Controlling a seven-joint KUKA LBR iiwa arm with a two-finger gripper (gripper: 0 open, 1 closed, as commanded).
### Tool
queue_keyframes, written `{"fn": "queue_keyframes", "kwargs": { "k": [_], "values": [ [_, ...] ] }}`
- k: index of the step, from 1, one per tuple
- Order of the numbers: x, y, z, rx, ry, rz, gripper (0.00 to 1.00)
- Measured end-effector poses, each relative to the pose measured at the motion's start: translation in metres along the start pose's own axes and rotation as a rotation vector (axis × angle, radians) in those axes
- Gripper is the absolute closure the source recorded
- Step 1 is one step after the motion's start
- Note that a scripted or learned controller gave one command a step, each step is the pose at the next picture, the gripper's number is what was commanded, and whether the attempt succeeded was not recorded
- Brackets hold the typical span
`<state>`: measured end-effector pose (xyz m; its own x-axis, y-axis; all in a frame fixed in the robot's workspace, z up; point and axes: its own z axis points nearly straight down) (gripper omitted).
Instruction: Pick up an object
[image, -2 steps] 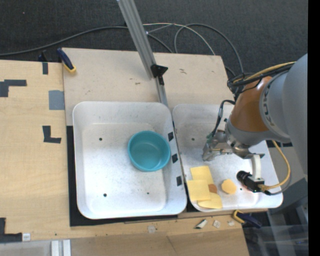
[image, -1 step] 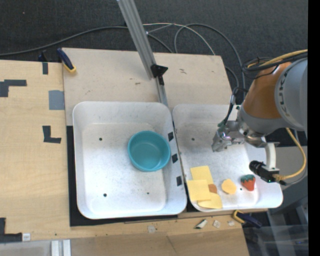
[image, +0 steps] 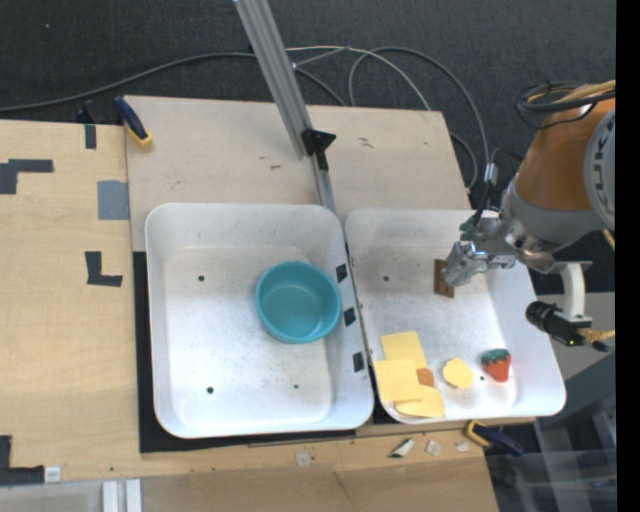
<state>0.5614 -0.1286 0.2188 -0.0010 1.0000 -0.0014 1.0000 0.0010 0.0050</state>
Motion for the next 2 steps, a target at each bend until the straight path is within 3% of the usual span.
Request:
{"fn": "queue_keyframes", "kwargs": {
  "k": [1,2],
  "values": [
    [0.005,-0.003,-0.061,-0.001,0.0,-0.001,1.0],
    [0.049,0.01,-0.046,0.007,0.002,-0.004,1.0]
  ]
}}
